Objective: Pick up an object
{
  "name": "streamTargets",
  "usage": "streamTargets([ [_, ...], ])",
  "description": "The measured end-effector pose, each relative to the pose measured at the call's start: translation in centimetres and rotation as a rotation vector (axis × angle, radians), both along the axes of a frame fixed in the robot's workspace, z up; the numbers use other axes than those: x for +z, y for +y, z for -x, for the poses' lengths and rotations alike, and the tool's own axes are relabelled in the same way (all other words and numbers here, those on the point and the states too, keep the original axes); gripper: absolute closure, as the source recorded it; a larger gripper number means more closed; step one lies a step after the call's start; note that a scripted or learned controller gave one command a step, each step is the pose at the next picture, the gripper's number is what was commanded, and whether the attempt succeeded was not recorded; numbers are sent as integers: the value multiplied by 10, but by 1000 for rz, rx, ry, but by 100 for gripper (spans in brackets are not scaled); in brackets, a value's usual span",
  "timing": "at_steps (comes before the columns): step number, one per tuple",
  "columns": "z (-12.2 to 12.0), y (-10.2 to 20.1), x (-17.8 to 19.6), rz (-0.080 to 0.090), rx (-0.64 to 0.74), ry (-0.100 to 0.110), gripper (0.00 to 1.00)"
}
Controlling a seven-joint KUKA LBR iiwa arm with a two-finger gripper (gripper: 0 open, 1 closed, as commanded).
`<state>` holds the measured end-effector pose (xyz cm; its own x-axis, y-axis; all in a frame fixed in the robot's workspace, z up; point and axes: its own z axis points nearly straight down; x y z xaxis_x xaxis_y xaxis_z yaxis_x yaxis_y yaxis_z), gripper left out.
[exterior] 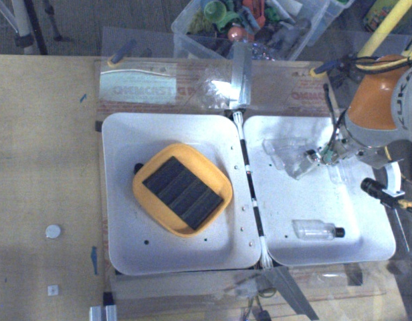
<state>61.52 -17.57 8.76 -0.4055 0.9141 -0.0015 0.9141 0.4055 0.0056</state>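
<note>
A yellow pad with a black slatted top (182,189) lies tilted in the middle of the left bin (119,246). In the right bin (366,246) a small clear bottle with a black cap (316,231) lies on its side near the front. A crumpled clear plastic piece (285,154) rests at the back of that bin. My gripper (315,158) hangs low over the right bin, its tip against the right side of the clear plastic piece. The grey arm with the orange band (376,105) reaches in from the right.
A clear tub of colourful toys (259,12) stands behind the bins. Taped plastic sheeting (166,85) runs along the back edge. A small white disc (53,231) lies on the wooden bench at the left. A black-tipped part (374,189) juts over the right bin's right edge.
</note>
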Motion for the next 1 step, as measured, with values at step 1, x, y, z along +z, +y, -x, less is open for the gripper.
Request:
streamTargets([
  [1,-2,0,12,1,0,-6,100],
])
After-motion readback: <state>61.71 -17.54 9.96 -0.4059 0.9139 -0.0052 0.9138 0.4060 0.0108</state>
